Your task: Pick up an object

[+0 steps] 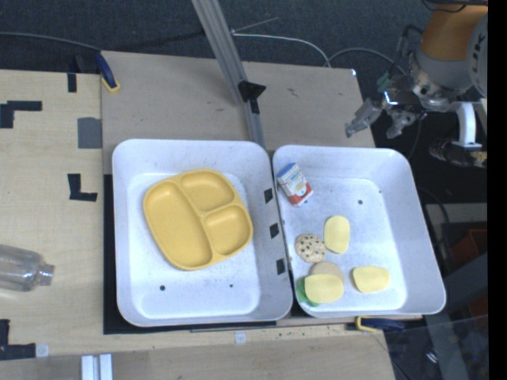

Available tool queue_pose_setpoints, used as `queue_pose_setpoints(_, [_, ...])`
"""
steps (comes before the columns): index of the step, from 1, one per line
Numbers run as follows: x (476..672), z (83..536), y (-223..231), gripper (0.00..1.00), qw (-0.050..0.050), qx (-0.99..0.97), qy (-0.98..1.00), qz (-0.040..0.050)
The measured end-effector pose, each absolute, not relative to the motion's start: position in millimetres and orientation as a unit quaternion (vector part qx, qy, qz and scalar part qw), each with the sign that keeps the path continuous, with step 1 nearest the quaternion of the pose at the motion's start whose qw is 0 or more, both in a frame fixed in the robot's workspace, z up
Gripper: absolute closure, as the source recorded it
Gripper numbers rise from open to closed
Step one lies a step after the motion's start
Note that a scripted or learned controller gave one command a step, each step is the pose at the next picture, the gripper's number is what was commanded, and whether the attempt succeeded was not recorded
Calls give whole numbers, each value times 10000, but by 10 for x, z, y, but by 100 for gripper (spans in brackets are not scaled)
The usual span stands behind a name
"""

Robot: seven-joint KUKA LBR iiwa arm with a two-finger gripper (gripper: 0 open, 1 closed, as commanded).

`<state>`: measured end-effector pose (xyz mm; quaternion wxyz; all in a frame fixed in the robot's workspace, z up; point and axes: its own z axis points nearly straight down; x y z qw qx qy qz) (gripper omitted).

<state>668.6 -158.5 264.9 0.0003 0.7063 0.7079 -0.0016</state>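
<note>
Arm: a grey arm with an orange band (450,22) enters at the top right of the view, above and outside the right bin's far corner.
Gripper: the gripper (379,119) hangs over the bench just beyond the right bin's far rim, with nothing between its fingers.
Fingers: spread apart, one grey finger (360,119) angled out to the left, the other nearer the wrist.
Left bin: a shallow white bin (131,291) holds a yellow three-compartment plate (198,218), lying flat near the middle.
Right bin: a shallow white bin (416,236) touching the left bin along its inner side.
Small carton: a white carton with red and blue print (294,184) lies in the far left corner of the right bin.
Cookie: a speckled round cookie (310,248) sits near the bin's left side, just beside a yellow oval piece (337,233).
Near edge items: a yellow lump (325,288) lies on something green and beige at the near left; another yellow piece (370,279) sits just to its right, apart.
Bench: a clear plastic bottle (22,269) lies on its side at the far left, well apart from the bins.
Pole: a metal bar (224,42) slants from the top down to the bins' meeting point.
</note>
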Motion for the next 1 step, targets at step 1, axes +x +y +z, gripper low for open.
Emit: queue_pose_setpoints(1, [6689, 2751, -1580, 100, 7, 7058, 7084, -20])
